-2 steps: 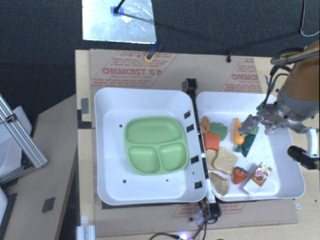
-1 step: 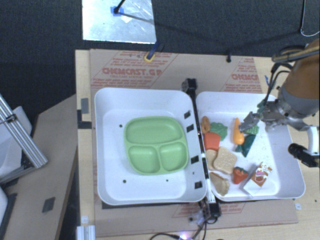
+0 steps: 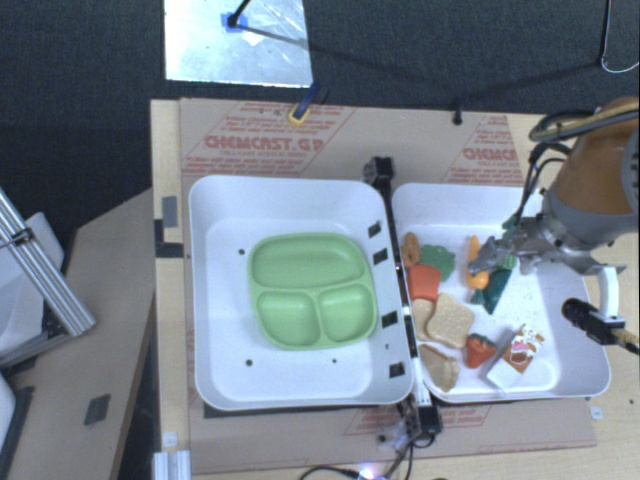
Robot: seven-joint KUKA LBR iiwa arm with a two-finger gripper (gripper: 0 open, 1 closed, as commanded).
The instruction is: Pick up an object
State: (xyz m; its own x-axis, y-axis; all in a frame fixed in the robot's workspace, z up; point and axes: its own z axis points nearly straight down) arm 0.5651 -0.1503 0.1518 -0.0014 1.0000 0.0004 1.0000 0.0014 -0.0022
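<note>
The gripper (image 3: 490,258) is down in the right bin (image 3: 575,373), its tip among the toy food, and whether its jaws are open or closed on anything cannot be told from this slanted look, since they blend with the pieces under them. Right at its tip lie an orange piece (image 3: 476,246) and a dark green vegetable (image 3: 497,289), likely the picking targets because they sit loose and apart, while the bread slice (image 3: 451,320), red pepper (image 3: 480,349) and small carton (image 3: 518,352) crowd nearer. The left bin (image 3: 215,268) holds a green divided tray (image 3: 308,290), well apart.
</note>
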